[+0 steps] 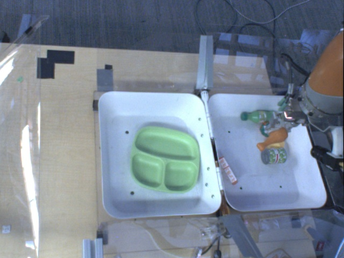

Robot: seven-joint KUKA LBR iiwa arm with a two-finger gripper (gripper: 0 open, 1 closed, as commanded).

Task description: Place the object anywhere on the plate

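In the camera view you see the arm (pixel 328 74) reaching in from the right edge, its orange band above the wrist hanging over the far right corner of the right bin (pixel 301 195). The wrist tips down and toward the left, and the gripper (pixel 280 118) sits low over that bin's far half. You cannot tell from here whether it is apart or together; the tip is a small, cluttered patch.

Just to the left of the gripper lies a green bottle (pixel 256 115) on its side, its cap end pointing away from the gripper. Right below the gripper, on the near side, an orange, drumstick-shaped object (pixel 274 139) lies tilted, touching or nearly touching the gripper's tip. Just nearer still, a small can (pixel 274 155) with a green label lies beside the orange piece. Farther left and nearer, against the bin's left wall, rests a small red and white packet (pixel 227 171).

Well to the left of the gripper, in the left bin (pixel 115 198), the green divided plate (pixel 165 158) lies flat, with three compartments.

Both bins rest on the pale wooden worktop (pixel 54 144).
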